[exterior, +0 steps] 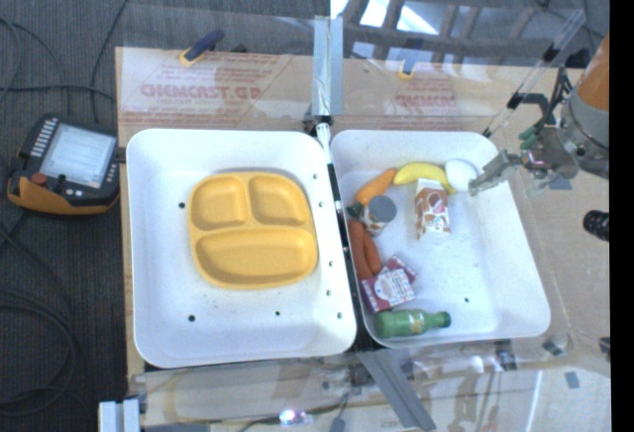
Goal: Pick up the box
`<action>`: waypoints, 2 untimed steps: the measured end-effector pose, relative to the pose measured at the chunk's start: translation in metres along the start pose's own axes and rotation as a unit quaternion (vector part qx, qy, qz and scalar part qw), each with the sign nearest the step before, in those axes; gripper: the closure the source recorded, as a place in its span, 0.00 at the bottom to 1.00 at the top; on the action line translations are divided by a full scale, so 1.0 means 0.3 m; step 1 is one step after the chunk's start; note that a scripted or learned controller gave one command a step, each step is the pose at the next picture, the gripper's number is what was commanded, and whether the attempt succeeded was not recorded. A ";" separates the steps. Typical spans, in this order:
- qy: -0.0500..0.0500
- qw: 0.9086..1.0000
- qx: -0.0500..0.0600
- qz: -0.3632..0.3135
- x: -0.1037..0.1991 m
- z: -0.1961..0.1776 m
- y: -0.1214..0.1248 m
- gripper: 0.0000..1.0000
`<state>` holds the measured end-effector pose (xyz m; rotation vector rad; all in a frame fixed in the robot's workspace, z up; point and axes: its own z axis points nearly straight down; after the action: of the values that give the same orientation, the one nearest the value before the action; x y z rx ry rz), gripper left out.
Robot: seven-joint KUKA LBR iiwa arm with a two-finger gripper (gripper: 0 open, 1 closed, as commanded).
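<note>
A dark red box point(388, 285) lies flat in the right bin point(515, 271), near its front left. A smaller white and red carton point(431, 210) lies further back, just below a banana point(421, 172). My gripper point(487, 178) hangs over the bin's back right corner, pointing left and down. Its tip is beside a white round object point(461, 170), right of the carton and well away from the red box. Nothing is seen held in it.
The right bin also holds a carrot point(376, 185), a second carrot point(362, 247), a small can point(379, 213) and a green bottle point(411, 323) at the front. A yellow divided tray point(255, 227) sits in the left bin point(158, 252). A teach pendant point(64, 162) lies far left.
</note>
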<state>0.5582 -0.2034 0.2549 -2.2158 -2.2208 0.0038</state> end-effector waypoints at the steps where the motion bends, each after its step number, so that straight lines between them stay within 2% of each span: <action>1: 0.001 0.997 0.001 0.074 0.093 0.409 -0.157 0.00; 2: -0.002 0.999 0.000 0.049 0.289 0.541 0.054 0.00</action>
<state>0.5735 -0.1165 0.0926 -2.3249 -2.1103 0.0079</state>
